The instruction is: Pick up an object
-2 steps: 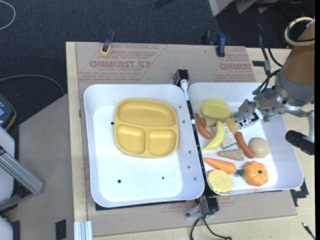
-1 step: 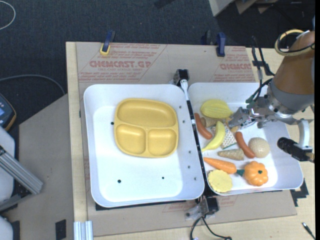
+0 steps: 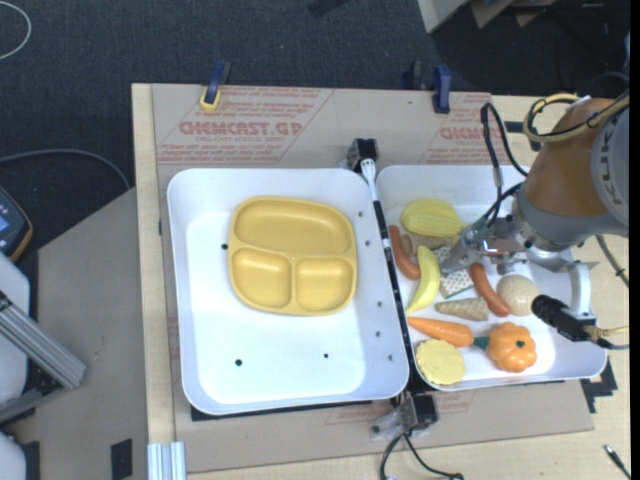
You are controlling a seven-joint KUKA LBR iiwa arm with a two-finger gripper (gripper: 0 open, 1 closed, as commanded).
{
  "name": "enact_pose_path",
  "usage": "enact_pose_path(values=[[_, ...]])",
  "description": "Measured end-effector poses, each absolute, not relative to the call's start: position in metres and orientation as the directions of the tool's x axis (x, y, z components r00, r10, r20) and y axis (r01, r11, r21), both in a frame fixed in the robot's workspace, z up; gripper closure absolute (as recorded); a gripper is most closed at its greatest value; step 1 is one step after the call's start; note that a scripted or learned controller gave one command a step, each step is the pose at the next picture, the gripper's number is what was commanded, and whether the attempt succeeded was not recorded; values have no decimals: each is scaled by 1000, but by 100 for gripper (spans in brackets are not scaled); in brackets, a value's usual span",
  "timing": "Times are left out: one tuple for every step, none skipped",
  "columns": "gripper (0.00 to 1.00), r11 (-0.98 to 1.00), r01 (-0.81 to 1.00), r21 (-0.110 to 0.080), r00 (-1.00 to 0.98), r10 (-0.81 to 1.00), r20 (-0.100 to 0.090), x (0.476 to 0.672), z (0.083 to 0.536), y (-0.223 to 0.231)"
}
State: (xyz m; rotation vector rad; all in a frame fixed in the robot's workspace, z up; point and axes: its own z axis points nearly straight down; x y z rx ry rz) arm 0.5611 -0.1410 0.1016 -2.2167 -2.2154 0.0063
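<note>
My gripper (image 3: 470, 251) hangs low in the right bin (image 3: 455, 181), among the toy foods. It is just right of a yellow banana (image 3: 426, 278) and just below a yellow-green burger-like piece (image 3: 431, 217). A grey speckled piece (image 3: 456, 283) lies right under it. An orange sausage (image 3: 403, 252) lies at the bin's left wall. A second sausage (image 3: 485, 287), a white ball (image 3: 517, 291), a beige cone (image 3: 462, 309), a carrot (image 3: 441, 330), an orange pumpkin (image 3: 512, 347) and a yellow round slice (image 3: 441, 362) fill the near part.
The left bin (image 3: 200, 298) holds a yellow three-compartment plate (image 3: 293, 254). A black divider strip (image 3: 384, 268) runs between the bins. The orange-banded arm (image 3: 565, 183) covers the right bin's far right side. Clamps stand at the board's far edge.
</note>
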Motion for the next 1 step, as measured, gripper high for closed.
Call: enact_pose_path(values=[[0, 0, 1000, 1, 0, 1000, 3, 563, 88, -140]])
